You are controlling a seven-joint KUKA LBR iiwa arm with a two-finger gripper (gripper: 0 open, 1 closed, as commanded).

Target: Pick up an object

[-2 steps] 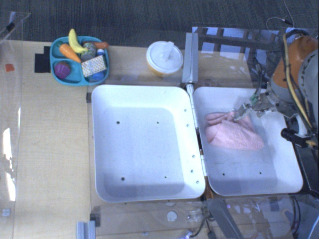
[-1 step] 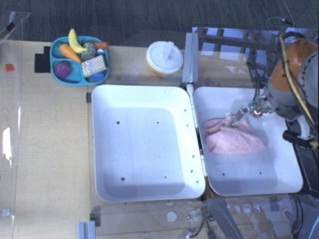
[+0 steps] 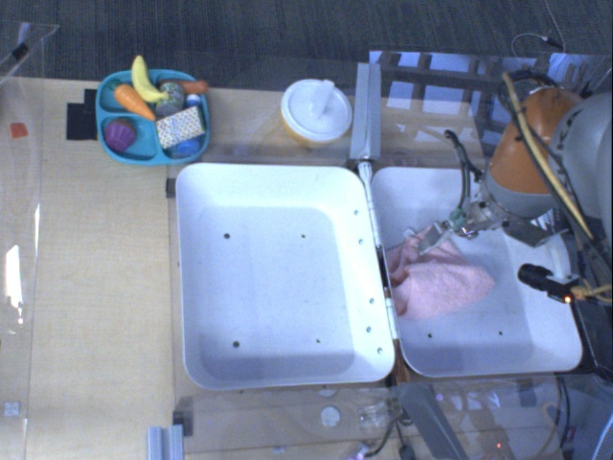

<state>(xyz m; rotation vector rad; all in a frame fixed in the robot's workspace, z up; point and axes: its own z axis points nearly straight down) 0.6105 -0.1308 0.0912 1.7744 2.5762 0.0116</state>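
A pink cloth (image 3: pixel 439 284) lies crumpled in the right bin (image 3: pixel 536 353), against its left wall. My gripper (image 3: pixel 433 235) reaches in from the right and sits low over the cloth's upper edge. Its fingers (image 3: pixel 421 232) touch a raised fold of the cloth at the top left. The grey arm with its orange band (image 3: pixel 525 147) stands over the bin's far right corner.
The left bin (image 3: pixel 273 276) adjoins the right one. Behind it on the bench stand a blue tray of toy food (image 3: pixel 151 116) and a white lidded cup (image 3: pixel 317 110). Cables and a metal frame (image 3: pixel 450 75) crowd the back right.
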